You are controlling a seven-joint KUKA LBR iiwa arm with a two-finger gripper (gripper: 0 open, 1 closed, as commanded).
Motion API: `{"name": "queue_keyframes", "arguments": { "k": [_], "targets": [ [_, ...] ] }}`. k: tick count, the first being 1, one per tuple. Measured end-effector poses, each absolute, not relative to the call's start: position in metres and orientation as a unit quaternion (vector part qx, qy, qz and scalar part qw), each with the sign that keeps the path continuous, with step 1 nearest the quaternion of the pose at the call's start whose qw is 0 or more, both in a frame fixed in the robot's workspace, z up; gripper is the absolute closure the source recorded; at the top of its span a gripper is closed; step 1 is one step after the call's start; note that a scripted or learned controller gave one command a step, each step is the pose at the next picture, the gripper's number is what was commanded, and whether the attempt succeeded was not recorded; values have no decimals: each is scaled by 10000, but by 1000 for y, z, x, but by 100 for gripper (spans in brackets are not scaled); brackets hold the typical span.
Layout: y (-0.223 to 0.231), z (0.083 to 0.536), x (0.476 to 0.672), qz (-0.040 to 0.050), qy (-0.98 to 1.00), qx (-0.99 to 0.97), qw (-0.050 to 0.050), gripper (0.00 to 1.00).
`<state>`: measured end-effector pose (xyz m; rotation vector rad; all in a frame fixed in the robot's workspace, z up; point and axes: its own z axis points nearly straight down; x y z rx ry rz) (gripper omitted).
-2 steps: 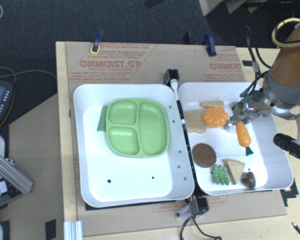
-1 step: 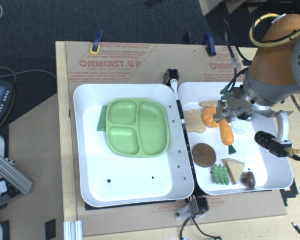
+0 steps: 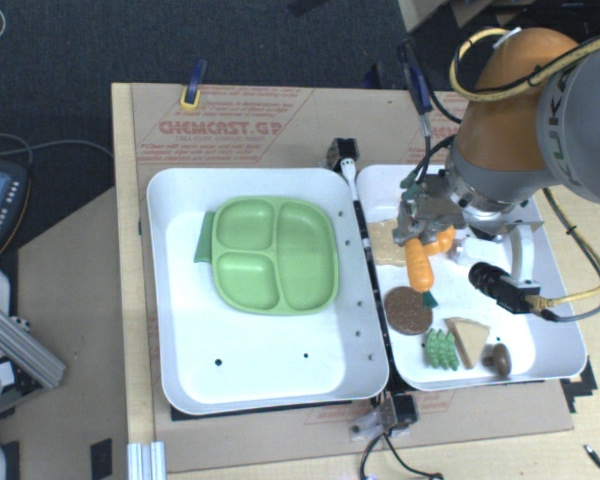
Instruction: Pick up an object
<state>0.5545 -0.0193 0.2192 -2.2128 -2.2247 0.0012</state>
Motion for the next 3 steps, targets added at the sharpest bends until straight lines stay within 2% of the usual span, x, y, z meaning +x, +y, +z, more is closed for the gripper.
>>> {"name": "queue_keyframes", "arguments": {
  "k": [1,2,3],
  "targets": [
    [30,232,566,-19,-7095,-7047,-6,100],
    [77,213,574,-6,-7091,-7051,2,100],
    [73,228,583,-13,-7078,-7064,-11,100]
  ]
}}
